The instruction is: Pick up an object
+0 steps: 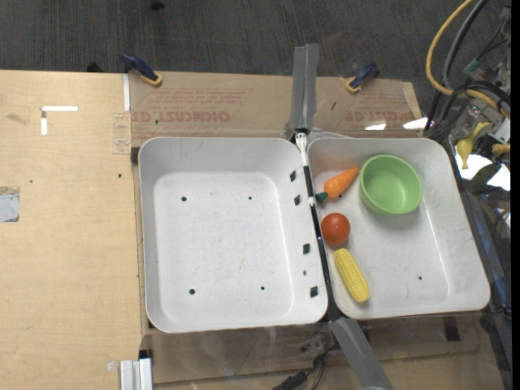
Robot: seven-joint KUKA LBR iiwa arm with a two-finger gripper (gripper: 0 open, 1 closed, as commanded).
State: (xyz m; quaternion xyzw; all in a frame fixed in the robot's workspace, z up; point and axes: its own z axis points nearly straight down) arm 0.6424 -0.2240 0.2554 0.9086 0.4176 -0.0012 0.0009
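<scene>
Across the bench sit two shallow white bins, the left bin (223, 234) and the right bin (455, 242), touching along their shared edge. Within the right bin, a green bowl (391, 184) stands upright toward twelve o'clock. A toy carrot (341, 182) lies just beside the bowl at its nine o'clock. A red tomato (335, 227) sits at the carrot's six o'clock, and a yellow corn cob (353, 275) lies near the tomato at five o'clock. Whether the gripper is spread or pressed together cannot be told.
</scene>
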